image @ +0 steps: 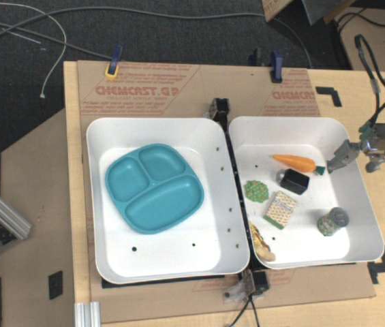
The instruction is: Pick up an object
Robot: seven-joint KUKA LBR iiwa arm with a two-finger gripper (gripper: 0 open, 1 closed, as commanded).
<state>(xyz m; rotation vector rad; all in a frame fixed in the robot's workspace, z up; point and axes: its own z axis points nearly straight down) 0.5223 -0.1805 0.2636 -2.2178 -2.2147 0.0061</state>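
Observation:
The right bin holds several small objects. An orange carrot lies near its back, with a black block just in front of it. A green round piece, a patterned packet, a small greenish jar and a yellow-brown scrap lie nearer the front. My gripper reaches in over the bin's right rim, just right of the carrot's green tip, and holds nothing that I can see.
The left bin carries a teal divided plate. A black clamp sits where the two bins meet at the back. Cardboard lines the bench under both bins, and cables run along the right side.

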